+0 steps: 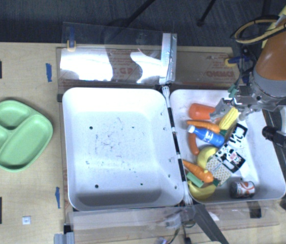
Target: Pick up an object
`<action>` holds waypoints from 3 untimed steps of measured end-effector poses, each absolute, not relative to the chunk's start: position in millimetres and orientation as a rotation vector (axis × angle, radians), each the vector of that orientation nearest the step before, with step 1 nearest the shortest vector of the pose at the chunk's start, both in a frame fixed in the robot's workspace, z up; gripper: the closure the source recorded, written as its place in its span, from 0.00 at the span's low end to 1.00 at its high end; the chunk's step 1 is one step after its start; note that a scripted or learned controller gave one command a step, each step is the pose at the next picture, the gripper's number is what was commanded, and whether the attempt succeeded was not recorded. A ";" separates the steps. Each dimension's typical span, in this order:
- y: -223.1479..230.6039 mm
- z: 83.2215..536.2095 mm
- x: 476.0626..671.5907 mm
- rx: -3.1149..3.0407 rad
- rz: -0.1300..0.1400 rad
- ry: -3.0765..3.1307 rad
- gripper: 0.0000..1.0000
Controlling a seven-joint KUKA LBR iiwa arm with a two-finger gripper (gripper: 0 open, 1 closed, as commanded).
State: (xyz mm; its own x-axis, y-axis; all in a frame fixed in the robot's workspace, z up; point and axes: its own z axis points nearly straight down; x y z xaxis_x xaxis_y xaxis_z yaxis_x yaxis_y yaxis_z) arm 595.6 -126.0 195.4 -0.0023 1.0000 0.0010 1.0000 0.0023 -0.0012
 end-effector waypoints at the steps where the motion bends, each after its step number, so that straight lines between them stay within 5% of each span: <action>1: -166.1 94.7 628.6 -2.215 -0.001 -2.232 0.00; 2: -115.4 86.8 610.5 -1.837 -0.004 -2.551 0.00; 3: -117.3 98.5 611.8 -1.845 -0.007 -2.551 1.00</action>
State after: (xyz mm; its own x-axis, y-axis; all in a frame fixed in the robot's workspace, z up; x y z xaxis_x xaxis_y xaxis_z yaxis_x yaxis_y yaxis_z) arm 611.8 -117.3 98.5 -0.3133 0.9497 -0.0029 0.9496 0.3133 0.0078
